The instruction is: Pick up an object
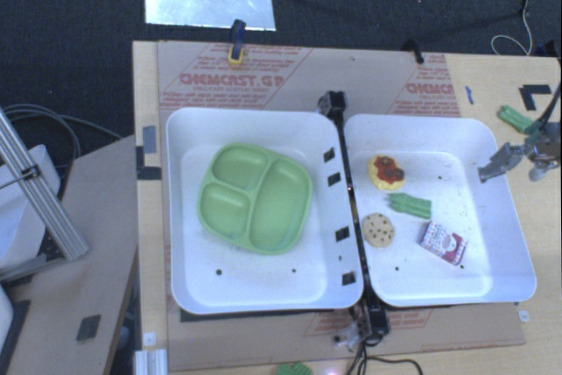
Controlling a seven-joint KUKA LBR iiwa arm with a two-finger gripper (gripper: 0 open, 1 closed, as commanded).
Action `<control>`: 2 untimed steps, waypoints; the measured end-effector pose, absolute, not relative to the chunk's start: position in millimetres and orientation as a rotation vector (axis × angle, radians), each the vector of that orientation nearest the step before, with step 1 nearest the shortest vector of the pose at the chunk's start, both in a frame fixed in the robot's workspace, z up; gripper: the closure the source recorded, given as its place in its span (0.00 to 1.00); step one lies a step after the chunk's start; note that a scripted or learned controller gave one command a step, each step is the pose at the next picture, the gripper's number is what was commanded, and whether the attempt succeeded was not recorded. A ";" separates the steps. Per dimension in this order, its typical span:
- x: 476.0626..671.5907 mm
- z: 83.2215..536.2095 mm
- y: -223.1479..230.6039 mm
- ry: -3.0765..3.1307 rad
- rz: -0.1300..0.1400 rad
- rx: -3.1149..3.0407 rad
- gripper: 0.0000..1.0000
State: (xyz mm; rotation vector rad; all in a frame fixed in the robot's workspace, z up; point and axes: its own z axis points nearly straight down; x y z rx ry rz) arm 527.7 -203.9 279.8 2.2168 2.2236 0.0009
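Observation:
Several small toy foods lie in the right bin [500, 272]: a yellow and red piece [386, 173], a green bar [410, 205], a round cookie [378, 229] and a red and white carton [443, 242]. My gripper [499, 164] hangs over the bin's right rim, well to the right of all of them and touching none. Nothing shows in its grasp.
The left bin [189, 277] holds a green divided plate [255, 198]. A black hinge strip [347, 206] runs between the bins. A green object [518, 118] lies on the bench at the far right. A yellow clamp [235, 48] sits at the bench's back edge.

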 end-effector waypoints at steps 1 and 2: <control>519.1 191.9 -130.5 2.235 0.000 2.215 0.00; 531.7 79.4 -203.8 2.217 -0.002 2.224 0.00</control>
